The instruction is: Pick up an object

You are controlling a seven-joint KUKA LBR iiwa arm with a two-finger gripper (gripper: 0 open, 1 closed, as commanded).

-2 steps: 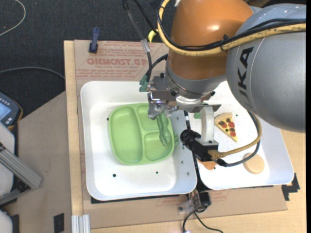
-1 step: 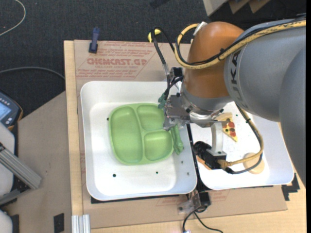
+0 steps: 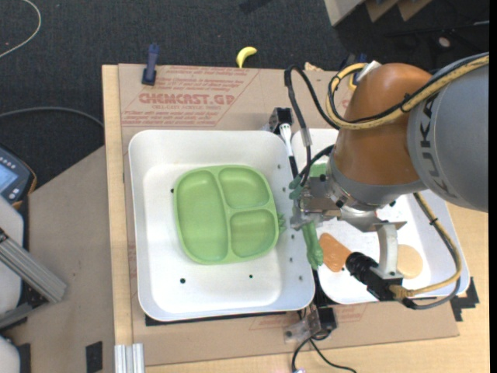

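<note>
The arm reaches in from the right and hangs low over the left side of the right bin (image 3: 443, 282). Its gripper (image 3: 307, 208) sits at the wall between the two bins, largely covered by the wrist. Just below it in the right bin lie a green elongated thing (image 3: 313, 247), an orange piece (image 3: 334, 252) and a tan round piece (image 3: 410, 263). The left bin (image 3: 155, 208) holds a green divided plate (image 3: 225, 214), lying flat at its middle, with its right edge close to the gripper.
The bins rest on a cardboard sheet (image 3: 186, 99). A blue clip (image 3: 150, 65) and a small yellow banana-shaped thing (image 3: 246, 54) lie at its far edge. Cables run along the divider between the bins.
</note>
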